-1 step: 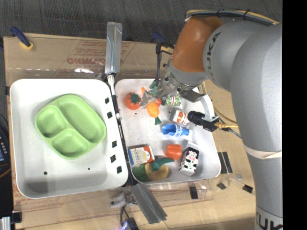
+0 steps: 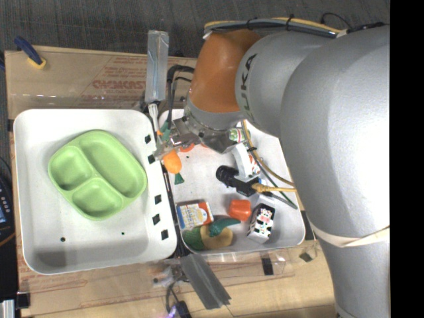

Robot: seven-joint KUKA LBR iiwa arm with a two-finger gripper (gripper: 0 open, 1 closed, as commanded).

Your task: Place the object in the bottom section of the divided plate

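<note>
Left bin (image 2: 40, 244): green plate (image 2: 97, 173), three sections, bottom one bare.
Right bin (image 2: 199, 177), 10 o'clock corner: gripper (image 2: 173, 138) just above an orange carrot (image 2: 171, 161).
Fingers: cannot tell; no carrot seen between them.
Handling, judged: carrot light, smooth, tapered; grip mid-body.
Clutter, 6 o'clock: carton (image 2: 194, 213), cow (image 2: 262, 222).
</note>
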